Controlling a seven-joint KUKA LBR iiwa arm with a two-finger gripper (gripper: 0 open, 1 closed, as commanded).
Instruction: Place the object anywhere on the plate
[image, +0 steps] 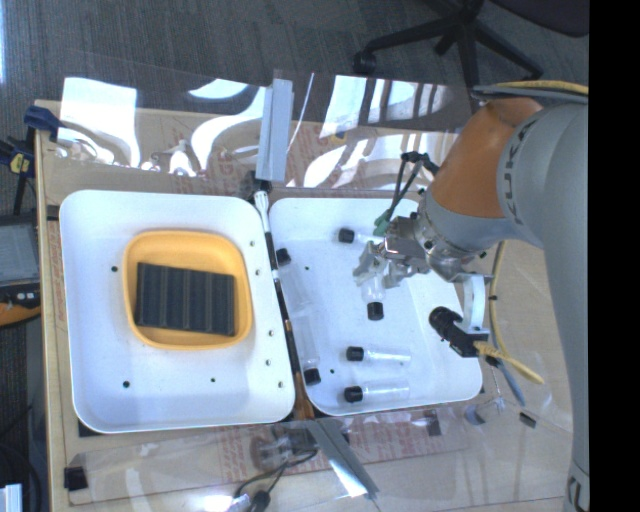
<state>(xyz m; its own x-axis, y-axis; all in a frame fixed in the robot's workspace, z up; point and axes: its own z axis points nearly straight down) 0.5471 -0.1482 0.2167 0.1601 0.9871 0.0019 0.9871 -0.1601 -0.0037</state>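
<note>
Camera view put the yellow plate (140, 262) in the left bin (80, 380), a dark ribbed block (186, 300) lying on it. Well to the right of that plate, in the right bin (450, 385), you had three clear tubes with black caps: one upright (375, 309) just below the gripper (385, 262), two lying flat (378, 354) (375, 393) lower down. A small black cap (346, 236) sat just left of the gripper, on the plate's side. You could not tell from this angle whether the fingers were spread or closed, and nothing showed between them. To do the pick well, you would have centred over the upright tube, descended straight, and confirmed the grasp before carrying it left toward the plate's bare rim.
</note>
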